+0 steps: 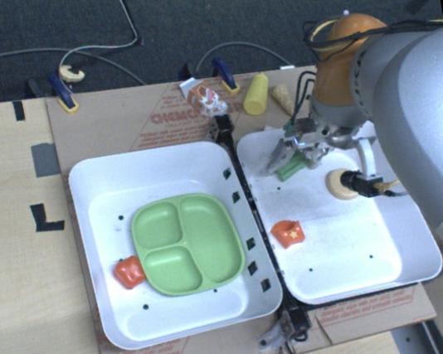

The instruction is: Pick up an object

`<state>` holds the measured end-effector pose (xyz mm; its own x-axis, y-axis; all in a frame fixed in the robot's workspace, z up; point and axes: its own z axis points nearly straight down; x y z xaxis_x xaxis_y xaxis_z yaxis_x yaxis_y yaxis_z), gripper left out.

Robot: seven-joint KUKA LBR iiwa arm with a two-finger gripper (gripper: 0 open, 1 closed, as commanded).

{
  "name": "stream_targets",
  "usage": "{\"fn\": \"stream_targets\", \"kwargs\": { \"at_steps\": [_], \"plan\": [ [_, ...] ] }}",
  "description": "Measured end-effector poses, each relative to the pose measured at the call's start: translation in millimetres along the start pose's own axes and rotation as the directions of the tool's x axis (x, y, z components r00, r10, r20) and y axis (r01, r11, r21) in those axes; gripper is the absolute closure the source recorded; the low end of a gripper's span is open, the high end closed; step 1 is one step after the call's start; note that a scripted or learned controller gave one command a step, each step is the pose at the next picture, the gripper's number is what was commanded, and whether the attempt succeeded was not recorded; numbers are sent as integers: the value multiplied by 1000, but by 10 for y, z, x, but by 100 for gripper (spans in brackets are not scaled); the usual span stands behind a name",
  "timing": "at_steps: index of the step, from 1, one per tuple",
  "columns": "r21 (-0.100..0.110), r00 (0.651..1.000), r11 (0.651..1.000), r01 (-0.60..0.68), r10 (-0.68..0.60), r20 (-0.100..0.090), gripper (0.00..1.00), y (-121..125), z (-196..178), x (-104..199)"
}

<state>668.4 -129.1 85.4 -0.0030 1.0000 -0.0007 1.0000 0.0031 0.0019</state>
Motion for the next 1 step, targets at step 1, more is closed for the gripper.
{"fn": "stream_targets", "kwargs": {
  "at_steps": [1],
  "plan": [
    [1, 1000, 1000, 1, -1, 3, 100, -2, -96, 0]
  ]
}}
